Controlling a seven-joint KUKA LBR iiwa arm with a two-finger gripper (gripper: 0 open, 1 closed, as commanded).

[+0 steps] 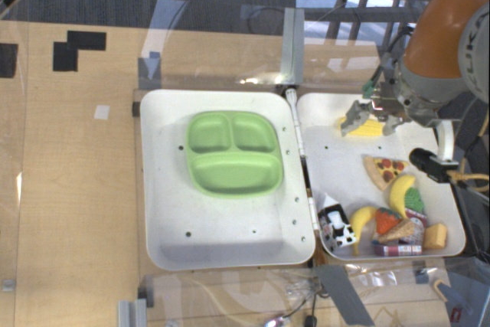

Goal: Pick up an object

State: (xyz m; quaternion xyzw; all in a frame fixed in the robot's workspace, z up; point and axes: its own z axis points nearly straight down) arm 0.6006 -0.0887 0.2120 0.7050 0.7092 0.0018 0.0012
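Grey metal fingers of the gripper (pixel 370 117) were seen spread apart, straddling a yellow corn piece (pixel 363 128) that lay on the floor of the right bin (pixel 329 165), near its far edge. Whether the corn was pinched could not be told. Nearer the camera in the right bin, a pizza slice (pixel 380 168) was found, then a banana (pixel 400 192), and a heap of toy food at its near edge. Left of the right bin, a green divided plate (pixel 233 152) was held in the left bin (pixel 168 233).
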